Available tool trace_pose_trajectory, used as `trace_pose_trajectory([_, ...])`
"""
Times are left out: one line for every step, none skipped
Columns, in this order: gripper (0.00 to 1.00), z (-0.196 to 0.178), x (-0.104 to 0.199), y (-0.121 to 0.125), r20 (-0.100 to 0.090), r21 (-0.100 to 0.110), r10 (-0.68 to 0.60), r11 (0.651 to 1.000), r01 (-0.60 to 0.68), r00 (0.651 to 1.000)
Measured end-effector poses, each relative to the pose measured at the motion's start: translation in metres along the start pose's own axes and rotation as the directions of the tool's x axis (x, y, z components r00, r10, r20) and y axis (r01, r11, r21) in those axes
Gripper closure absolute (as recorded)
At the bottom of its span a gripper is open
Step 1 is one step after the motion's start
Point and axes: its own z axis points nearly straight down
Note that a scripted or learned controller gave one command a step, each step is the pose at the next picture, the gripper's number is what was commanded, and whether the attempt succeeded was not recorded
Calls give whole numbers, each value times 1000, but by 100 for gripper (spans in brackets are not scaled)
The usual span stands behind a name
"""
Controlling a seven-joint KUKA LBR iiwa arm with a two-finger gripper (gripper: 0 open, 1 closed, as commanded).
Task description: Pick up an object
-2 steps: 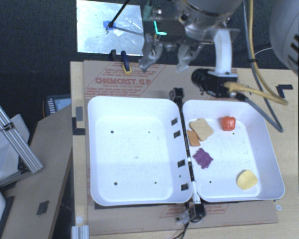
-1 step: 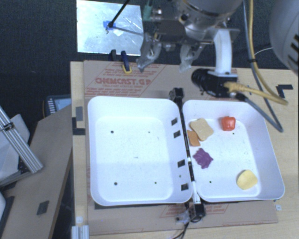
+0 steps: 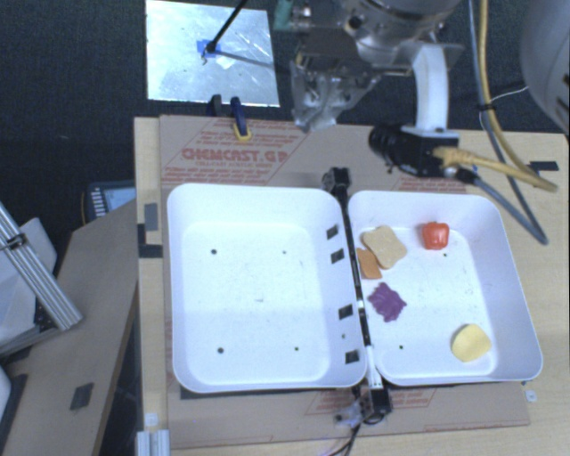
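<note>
Gripper (image 3: pixel 313 105): at the far edge of the scene, above the bench beyond both bins; hangs over the brown cardboard sheet (image 3: pixel 267 153), far of the left bin's far-right corner.
Gripper state: cannot tell; the metal end is blurred and its tips can't be made out. Nothing seen in it.
Arm (image 3: pixel 392 27): grey body at the far edge, white link (image 3: pixel 430 85) running down to a black fitting (image 3: pixel 411 147) near the right bin's far rim.
Left bin (image 3: pixel 191 294): white, shallow, near-left of the gripper.
Right bin (image 3: pixel 512 294): white, shallow, touching the left bin along a row of black clips (image 3: pixel 343 285).
Bread slice (image 3: pixel 384 246): tan, far-left part of the right bin, overlapping an orange piece (image 3: pixel 367 264) just near-left of it.
Red piece (image 3: pixel 435 235): far part of the right bin, right of the bread slice, apart from it.
Purple piece (image 3: pixel 387 302): middle-left of the right bin, just near of the orange piece.
Yellow piece (image 3: pixel 470 342): near-right part of the right bin, well apart from the others.
Gripper vs objects: well apart from all five.
</note>
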Motion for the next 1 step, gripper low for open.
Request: trace_pose_trajectory([0,0,0,0,0,1,-1,1000,1,1000])
